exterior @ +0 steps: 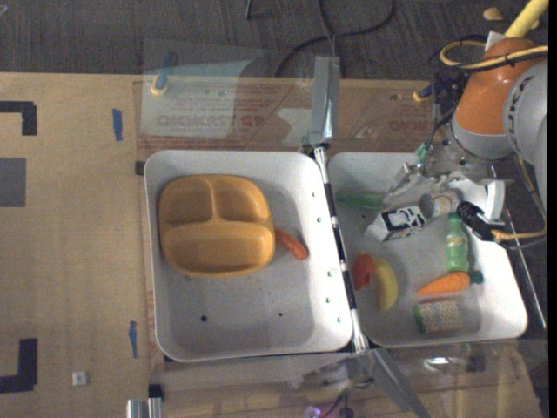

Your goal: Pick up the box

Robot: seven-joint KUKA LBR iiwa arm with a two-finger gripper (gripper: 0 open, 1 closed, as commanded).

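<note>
The gripper (421, 179) hovers over the right bin's far end; whether it is clenched or released I cannot tell. A miss looks likely, since a small can (432, 204) crowds it. The box (399, 221) lies just below-left of it, seemingly ungrasped.

Arm (513, 103) cut off at right edge; tool (416, 177) fingers indistinct.

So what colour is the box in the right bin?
White with black markings, camera view.
</note>
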